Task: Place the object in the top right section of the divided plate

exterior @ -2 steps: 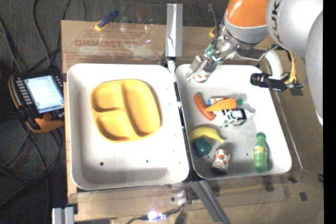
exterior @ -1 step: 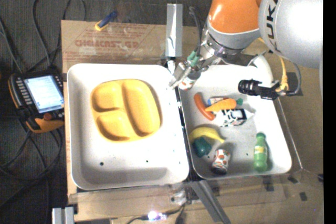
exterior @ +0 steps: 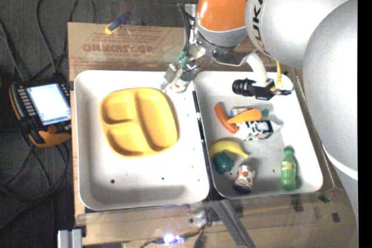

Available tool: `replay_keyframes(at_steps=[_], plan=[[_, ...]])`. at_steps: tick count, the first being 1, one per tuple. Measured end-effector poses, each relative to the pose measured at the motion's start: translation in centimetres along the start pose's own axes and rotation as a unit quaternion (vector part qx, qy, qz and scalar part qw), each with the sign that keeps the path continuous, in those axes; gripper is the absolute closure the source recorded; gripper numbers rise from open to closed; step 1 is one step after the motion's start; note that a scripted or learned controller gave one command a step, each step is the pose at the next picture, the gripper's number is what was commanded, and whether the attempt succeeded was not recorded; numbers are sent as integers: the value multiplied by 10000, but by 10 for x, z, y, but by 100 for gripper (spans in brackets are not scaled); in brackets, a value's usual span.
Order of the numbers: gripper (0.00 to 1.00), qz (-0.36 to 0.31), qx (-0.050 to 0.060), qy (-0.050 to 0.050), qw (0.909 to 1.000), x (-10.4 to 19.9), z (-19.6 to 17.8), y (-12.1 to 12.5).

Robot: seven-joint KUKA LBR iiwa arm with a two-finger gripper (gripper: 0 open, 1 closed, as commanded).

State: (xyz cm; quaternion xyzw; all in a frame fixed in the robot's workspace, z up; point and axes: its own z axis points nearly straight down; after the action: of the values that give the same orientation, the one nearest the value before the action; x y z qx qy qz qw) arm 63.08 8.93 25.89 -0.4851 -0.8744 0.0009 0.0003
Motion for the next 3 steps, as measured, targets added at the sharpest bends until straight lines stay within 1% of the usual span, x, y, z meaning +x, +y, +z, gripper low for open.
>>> replay_keyframes(at_steps=[1,2,3], plan=[[100,-5,5,1,10000,0,-8,1],[100,6,4,-1,10000,6,-1,48],[100,519,-2,-7,9987,38,-77,48]])
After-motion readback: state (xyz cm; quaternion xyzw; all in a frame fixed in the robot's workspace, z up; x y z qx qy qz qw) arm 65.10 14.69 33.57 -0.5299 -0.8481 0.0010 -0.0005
